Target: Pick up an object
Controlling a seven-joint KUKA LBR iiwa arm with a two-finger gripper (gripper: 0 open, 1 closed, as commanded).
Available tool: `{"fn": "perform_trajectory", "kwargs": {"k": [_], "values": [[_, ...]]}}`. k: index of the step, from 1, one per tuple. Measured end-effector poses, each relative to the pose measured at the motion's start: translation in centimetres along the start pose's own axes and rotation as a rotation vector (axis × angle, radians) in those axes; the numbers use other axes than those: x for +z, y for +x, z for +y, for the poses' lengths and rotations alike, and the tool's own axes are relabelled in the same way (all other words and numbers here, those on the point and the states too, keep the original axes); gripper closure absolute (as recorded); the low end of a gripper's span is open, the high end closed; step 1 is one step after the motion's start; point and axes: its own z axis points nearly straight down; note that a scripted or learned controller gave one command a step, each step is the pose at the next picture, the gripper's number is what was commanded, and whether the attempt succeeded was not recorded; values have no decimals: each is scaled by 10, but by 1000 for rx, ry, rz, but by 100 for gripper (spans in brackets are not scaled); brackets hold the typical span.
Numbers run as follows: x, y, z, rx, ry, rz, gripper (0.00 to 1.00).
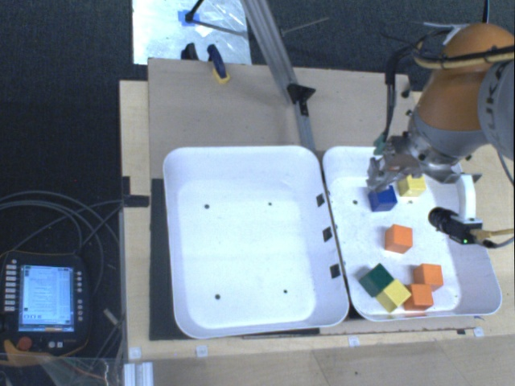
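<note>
Yellow block (393, 295) sits low in right bin (483, 296), green block (375, 279) touching at 10 o'clock, two orange blocks (423, 286) at 3. Lone orange block (398, 238) mid-bin. Tool (385, 174) hangs at blue block (383, 199), 12 o'clock side; its grip cannot be made out. Another yellow block (413, 185) lies at blue's 2 o'clock.

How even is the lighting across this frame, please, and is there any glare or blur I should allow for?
In the camera view both white bins are bright and nearly washed out; a shiny sheet at the top glares strongly; the dark floor at left loses detail; the tool over the blue cube looks soft.
</note>
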Motion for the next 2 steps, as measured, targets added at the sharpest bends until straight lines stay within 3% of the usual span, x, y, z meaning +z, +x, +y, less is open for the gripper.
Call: {"fn": "perform_trajectory", "kwargs": {"k": [2], "values": [[-5, 102, -10, 0, 2, 0, 100]]}}
